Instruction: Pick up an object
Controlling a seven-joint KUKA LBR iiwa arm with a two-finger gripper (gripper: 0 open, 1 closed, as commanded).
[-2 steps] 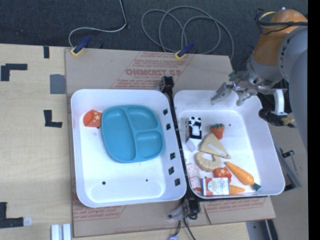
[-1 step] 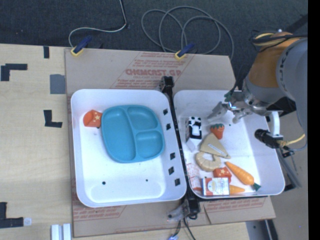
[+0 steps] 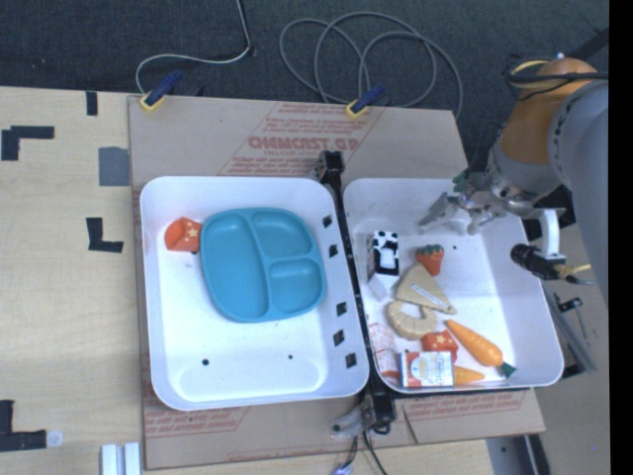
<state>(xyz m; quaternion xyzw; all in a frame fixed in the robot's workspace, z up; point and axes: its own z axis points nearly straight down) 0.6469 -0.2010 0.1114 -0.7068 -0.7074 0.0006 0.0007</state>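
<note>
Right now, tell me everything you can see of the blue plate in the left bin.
The blue plate looks like smooth matte plastic, a rounded rectangle with raised ridges dividing it into three compartments: one large on the view's left, two smaller on its right. It lies flat, face up and turned slightly askew, in the upper middle of the left bin. A small orange-red toy sits against its upper left edge. Nothing lies in it.
</note>
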